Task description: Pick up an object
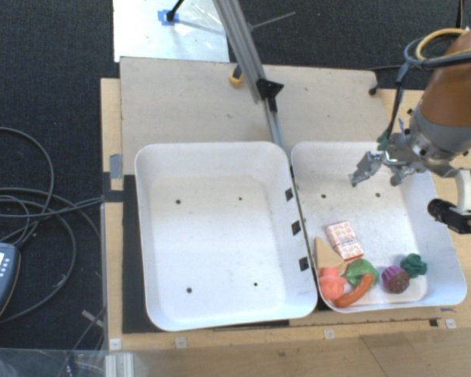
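While above right bin, fingers splayed.

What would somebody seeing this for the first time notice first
Probably the grey and orange arm reaching in from the right, its gripper poised over the upper part of the right bin. Next, the bright cluster of small items huddled in that bin's near corner: a red and white box, an orange carrot-like piece, a purple ball and a green piece.
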